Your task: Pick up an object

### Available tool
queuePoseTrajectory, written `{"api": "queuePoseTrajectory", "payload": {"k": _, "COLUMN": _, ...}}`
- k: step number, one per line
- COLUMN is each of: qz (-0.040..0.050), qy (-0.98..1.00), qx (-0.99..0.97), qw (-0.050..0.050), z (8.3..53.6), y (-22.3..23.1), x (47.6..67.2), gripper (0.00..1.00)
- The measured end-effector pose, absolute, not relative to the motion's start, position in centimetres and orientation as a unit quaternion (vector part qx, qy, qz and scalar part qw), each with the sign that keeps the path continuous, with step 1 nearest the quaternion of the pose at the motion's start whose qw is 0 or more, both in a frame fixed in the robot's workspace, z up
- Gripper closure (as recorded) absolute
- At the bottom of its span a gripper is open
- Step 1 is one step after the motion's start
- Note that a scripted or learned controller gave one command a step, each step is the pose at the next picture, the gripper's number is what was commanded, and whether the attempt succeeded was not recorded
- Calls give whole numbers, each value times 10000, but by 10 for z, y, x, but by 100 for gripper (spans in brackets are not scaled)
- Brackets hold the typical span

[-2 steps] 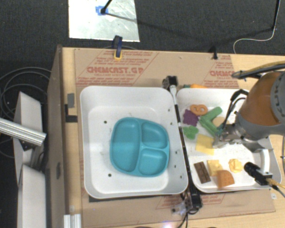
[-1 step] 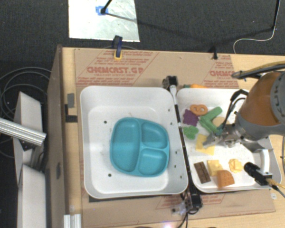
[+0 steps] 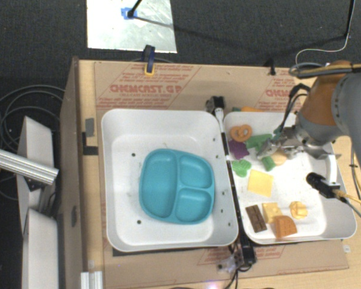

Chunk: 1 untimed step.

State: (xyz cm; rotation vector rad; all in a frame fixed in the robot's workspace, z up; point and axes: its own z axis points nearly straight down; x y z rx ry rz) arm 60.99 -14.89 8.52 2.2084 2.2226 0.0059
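So far no pick is confirmed. The gripper is down in the right bin, at its upper middle, among a cluster of toy food pieces. Whether it is apart, together, or clamped on anything cannot be told at this resolution, so nothing can be logged as held.

Candidates nearest the tool: a dark green piece just to its left, a small green block below it, and a pale round piece touching or nearly touching the tool tip. Nothing appears lifted; all pieces seem to rest on the bin floor.

Other contents of the right bin:
- pretzel-like ring and purple piece near the left wall
- light green piece below those
- yellow cheese slice mid-bin
- brown chocolate bar, small yellow cube, orange-brown bread piece and a round biscuit-like piece along the lower edge

The left bin holds a teal divided plate, well apart from the arm.

Judgement: approach done; secure grasp and lift remain.
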Motion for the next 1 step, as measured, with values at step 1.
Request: {"api": "queuePoseTrajectory", "payload": {"k": 1, "qz": 15, "qy": 7102, "qx": 7040, "qw": 30, "z": 96, "y": -148, "x": 607, "gripper": 100}}
